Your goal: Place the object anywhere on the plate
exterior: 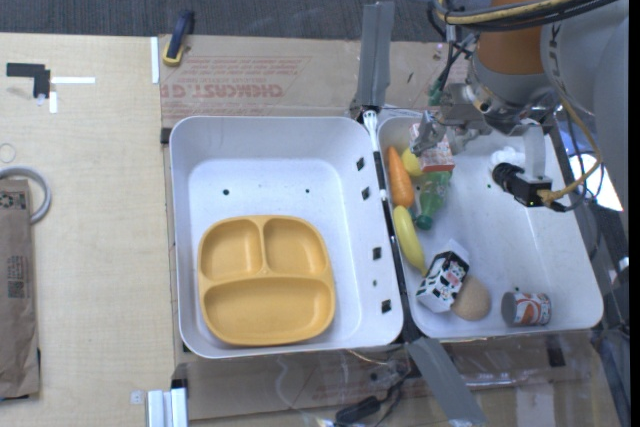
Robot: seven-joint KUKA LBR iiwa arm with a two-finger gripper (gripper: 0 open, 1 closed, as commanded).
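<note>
We log two white bins side by side on the table (80,245). Left bin (190,165) carries a yellow plate (266,280) w/ three compartments, set toward the bin's near edge, nearer its left wall than its right. We see nothing on the plate.

Right bin (545,250) carries the loose items. Along its left wall, far to near: a carrot (399,177), a green item (430,205) just beside it, then a banana (408,237) lying lengthwise, its far end near the carrot's near end. A small yellow piece (411,162) sits at the carrot's far end. Near the bin's near-left corner we note a black-and-white carton (442,281), tilted, touching a tan egg-shaped item (470,300) on its right. A can (526,308) lies on its side at the near edge, apart from those two. All items are in the right bin; none is on the plate.

Arm enters from the right, orange band over the bin's far-right corner. The hand (436,143) is low at the far-left corner of the right bin, directly over a red-and-white packet (437,160) beside the carrot's far end. Contact w/ that packet: cannot tell. Hand state: cannot tell, cabling and hand body block our sight.

Outside the bins: a brown bag (15,285) at the table's left edge, a yellow-and-blue tool (180,37) at the far edge.
</note>
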